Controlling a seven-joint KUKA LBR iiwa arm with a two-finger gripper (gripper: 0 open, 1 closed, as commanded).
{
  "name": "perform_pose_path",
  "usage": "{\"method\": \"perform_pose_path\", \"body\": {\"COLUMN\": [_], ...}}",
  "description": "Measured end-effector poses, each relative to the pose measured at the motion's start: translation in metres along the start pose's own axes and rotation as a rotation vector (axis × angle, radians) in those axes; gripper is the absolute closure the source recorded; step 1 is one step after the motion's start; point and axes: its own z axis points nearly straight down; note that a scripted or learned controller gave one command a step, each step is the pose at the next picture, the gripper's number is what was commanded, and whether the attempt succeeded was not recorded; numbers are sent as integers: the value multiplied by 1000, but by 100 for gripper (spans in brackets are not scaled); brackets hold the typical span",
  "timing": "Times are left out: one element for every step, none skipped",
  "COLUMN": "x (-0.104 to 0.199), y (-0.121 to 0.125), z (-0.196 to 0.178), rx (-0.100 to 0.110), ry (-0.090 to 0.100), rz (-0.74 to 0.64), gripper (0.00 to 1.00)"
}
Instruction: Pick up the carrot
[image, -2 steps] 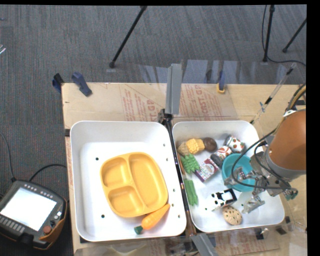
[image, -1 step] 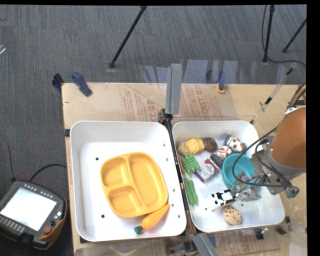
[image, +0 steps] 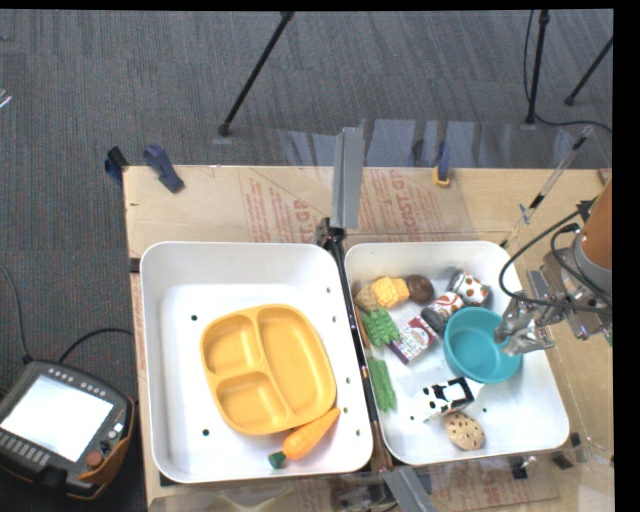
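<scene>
While the pincer (image: 522, 335), jaw state indeterminate, hovers over the right bin (image: 545, 425), the carrot (image: 312, 434) awaits approach in the left bin (image: 165, 300).

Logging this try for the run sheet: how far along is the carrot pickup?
Nothing looks done yet. The carrot lies in the left bin, beside the yellow divided plate, near the bin's front edge. In hand: the pincer sits at the right bin's far side, by the teal bowl. Left: crossing to the left bin, gripping the carrot and lifting it.
</scene>
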Motion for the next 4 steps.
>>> {"method": "perform_pose_path", "body": {"x": [43,39,39,27], "y": [6,8,8,8], "z": [-92,-83,-83,-85], "rx": [5,-4,-4,-5], "ry": [-6,3,2,0], "rz": [-56,-279,-529,-825], "gripper": [100,100,100,100]}}
